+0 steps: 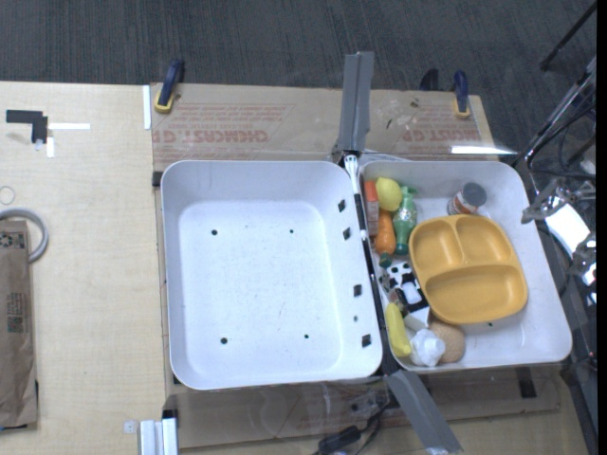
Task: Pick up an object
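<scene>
- 2 white bins sit side by side; the left bin (190, 254) and the right bin (545, 335).
- In the right bin: a yellow divided plate (469, 268), lemon (388, 193), green bottle (406, 218), carrot (384, 235), banana (396, 330).
- Claw: cannot tell its state.

The brown paper bag (14, 320) is cut off by the left edge.

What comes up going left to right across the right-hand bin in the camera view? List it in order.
Orange carrot-like piece → green bottle → yellow divided plate → the right bin's far wall. The items crowded along the bin's left edge overlap in order, so most are left out.
</scene>
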Controlling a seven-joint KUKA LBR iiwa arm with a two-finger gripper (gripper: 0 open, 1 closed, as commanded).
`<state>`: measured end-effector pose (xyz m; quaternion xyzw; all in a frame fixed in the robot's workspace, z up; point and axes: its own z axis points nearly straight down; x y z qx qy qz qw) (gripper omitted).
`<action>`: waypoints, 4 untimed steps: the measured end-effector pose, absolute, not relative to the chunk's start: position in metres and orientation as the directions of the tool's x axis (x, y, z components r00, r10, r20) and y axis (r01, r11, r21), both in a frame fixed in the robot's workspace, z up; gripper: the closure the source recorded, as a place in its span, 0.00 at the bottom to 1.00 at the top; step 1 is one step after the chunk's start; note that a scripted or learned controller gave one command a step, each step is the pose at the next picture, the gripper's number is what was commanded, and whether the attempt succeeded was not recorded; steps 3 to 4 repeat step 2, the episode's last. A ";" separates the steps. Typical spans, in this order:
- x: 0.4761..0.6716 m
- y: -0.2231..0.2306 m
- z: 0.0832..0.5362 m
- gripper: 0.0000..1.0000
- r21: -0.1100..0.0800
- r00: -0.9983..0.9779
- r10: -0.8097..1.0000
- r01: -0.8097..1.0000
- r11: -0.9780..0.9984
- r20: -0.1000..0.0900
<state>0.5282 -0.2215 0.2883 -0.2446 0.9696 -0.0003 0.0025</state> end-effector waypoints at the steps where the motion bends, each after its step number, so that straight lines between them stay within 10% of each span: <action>1: 0.487 -0.221 0.242 0.00 0.000 -0.776 -0.631 -0.631 0.776 -0.002; 2: 0.513 -0.221 0.348 0.00 -0.003 -0.692 -0.722 -0.722 0.692 -0.004; 4: 0.513 -0.221 0.348 0.00 -0.003 -0.692 -0.722 -0.722 0.692 -0.004</action>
